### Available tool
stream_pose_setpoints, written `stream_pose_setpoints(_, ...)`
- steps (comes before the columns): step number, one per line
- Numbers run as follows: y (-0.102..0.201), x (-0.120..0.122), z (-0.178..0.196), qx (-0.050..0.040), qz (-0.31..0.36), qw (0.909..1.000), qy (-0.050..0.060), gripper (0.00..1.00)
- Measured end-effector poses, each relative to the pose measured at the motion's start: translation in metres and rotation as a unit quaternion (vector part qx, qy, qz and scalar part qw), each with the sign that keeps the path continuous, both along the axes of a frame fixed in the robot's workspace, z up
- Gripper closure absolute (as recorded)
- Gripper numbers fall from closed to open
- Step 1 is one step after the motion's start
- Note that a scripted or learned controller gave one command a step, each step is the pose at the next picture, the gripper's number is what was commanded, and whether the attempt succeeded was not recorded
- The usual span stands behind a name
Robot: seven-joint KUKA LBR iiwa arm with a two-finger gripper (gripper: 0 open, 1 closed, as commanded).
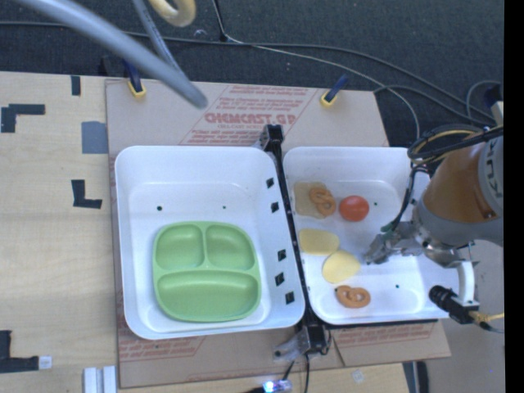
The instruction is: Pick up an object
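Claw [378, 250], grip state unclear, hovers over right bin [385, 164] floor beside yellow slice [341, 266].

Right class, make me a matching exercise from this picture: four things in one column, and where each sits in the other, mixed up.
Things
1. green divided plate
2. red tomato
3. pretzel
4. gripper

Places
A. right bin, near its front edge
B. left bin
C. right bin, towards the back
D. just right of the yellow pieces

Pairs: 1-B, 2-C, 3-A, 4-D
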State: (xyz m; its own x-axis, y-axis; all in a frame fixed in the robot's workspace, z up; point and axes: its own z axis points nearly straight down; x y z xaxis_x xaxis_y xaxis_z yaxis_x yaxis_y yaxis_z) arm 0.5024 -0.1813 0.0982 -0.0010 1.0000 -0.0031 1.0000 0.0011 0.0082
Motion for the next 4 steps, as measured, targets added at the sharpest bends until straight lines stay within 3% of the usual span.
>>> stream_pose_setpoints(1, 0.001, 0.008, 0.045, 0.0012, 0.001, 1.0, 0.003, 1.0)
stream_pose_setpoints(3, 0.007, 0.003, 0.136, 0.001, 0.001, 1.0, 0.003, 1.0)
stream_pose_setpoints(4, 0.06, 0.015, 0.14, 0.0022, 0.003, 1.0, 0.004, 1.0)
